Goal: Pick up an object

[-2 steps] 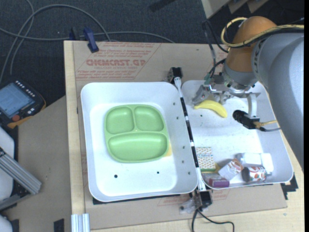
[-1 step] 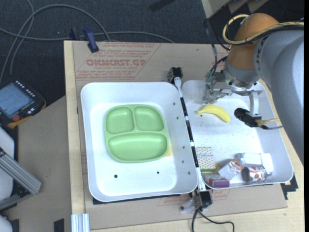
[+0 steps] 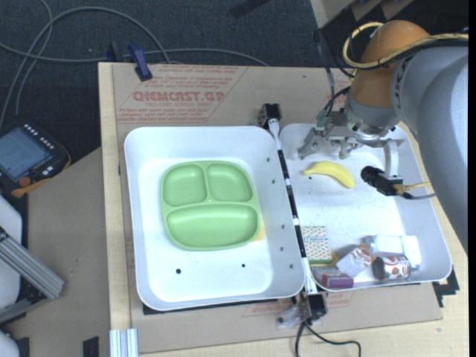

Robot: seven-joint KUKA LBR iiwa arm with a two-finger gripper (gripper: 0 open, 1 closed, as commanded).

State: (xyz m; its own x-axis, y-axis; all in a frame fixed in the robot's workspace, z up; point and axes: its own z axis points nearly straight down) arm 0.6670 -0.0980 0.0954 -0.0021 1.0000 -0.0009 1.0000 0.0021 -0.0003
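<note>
Nearest us, small packets (image 3: 372, 262) lie in the right bin (image 3: 416, 229); the banana (image 3: 332, 172) lies farther back there; our hand (image 3: 332, 141) hovers just above it, holding nothing; its opening we cannot tell.

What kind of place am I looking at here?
Probably a robotics lab test bench. A grey robot arm reaches over two white bins on a board, cables trail across the dark carpet, and a handheld controller lies at the left.
</note>
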